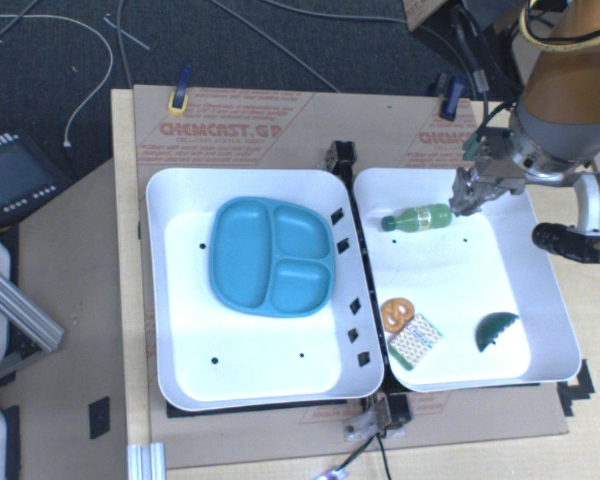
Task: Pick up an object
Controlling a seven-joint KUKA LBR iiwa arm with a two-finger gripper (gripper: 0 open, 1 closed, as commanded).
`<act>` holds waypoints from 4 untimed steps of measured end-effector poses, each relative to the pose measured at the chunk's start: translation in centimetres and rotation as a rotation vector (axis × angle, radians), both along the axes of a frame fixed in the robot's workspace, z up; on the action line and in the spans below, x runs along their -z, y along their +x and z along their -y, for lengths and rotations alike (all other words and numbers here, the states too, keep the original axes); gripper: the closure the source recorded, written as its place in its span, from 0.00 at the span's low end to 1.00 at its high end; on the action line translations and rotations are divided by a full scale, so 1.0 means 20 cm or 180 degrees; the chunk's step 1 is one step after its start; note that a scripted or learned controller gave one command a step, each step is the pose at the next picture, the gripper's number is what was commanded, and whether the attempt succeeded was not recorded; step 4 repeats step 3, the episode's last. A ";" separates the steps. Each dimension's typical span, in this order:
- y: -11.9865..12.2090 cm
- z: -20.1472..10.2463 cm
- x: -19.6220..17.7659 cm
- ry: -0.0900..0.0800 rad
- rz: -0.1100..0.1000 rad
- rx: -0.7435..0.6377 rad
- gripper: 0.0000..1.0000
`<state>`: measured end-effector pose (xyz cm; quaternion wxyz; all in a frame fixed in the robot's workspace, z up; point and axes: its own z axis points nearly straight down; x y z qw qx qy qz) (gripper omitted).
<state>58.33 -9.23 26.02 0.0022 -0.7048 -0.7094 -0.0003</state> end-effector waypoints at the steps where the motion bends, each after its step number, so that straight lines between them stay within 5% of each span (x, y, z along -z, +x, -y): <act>1: 0.02 -0.23 0.07 -0.0003 -0.0001 0.0006 1.00; 3: 0.13 -0.72 0.21 -0.0006 0.0007 0.0005 1.00; 4: 0.13 -0.72 0.21 -0.0006 0.0007 0.0005 1.00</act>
